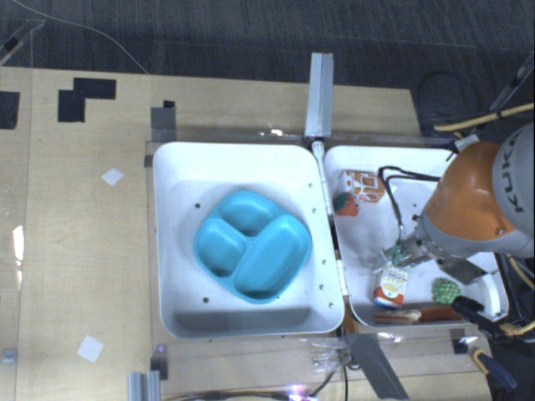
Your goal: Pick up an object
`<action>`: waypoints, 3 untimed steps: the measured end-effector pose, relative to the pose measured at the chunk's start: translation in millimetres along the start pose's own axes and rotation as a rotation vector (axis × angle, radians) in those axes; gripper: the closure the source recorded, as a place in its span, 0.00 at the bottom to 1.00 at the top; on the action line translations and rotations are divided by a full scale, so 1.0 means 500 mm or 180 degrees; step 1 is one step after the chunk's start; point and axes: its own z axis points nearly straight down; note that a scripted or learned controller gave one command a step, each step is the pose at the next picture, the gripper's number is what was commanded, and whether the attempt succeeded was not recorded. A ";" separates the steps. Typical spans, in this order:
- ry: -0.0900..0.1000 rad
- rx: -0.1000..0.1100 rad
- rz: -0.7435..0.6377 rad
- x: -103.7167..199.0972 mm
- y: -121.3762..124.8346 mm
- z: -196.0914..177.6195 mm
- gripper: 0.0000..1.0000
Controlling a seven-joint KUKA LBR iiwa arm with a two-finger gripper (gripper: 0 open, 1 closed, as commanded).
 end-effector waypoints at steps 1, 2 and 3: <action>0.0042 0.0058 -0.0303 0.070 0.014 -0.167 1.00; 0.0045 0.0059 -0.0480 0.088 0.072 -0.166 1.00; 0.0045 0.0059 -0.0477 0.088 0.072 -0.166 0.00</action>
